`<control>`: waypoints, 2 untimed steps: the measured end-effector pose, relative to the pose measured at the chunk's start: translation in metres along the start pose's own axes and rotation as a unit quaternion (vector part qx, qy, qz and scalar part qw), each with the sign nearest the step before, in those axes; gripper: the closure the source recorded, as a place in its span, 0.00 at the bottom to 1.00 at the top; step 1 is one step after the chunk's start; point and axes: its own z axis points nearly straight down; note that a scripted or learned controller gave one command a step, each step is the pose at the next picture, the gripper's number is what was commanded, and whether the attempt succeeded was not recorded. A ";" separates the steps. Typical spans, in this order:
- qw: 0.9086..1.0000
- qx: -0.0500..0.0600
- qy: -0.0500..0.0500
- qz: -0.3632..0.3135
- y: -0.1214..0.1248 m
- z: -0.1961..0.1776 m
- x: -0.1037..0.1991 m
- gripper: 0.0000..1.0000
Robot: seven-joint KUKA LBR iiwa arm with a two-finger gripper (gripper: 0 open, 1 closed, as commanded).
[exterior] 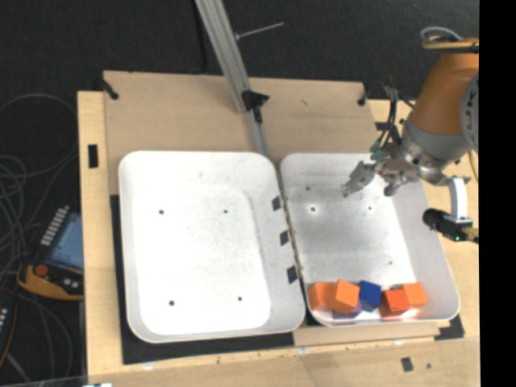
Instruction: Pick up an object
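Observation:
Several blocks lie along the near edge of the right bin (419, 240): an orange block (335, 295) at the left, a blue block (370, 293) in the middle, and an orange block (402, 297) at the right, with something purple peeking out below them. My gripper (372, 181) hangs over the far part of the right bin, well away from the blocks. Its two fingers stand spread apart with nothing between them.
The left bin (201, 240) lies beside the right one, joined by small dark clips along the shared rim. A slanted metal rail (230, 55) runs from the top down to the bins' far junction. Cables and a handheld pendant (56, 256) lie off the bench at left.

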 end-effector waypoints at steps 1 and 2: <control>1.000 0.005 0.001 0.002 -0.065 0.055 0.023 0.00; 1.000 -0.004 0.000 -0.002 -0.102 -0.045 0.072 0.00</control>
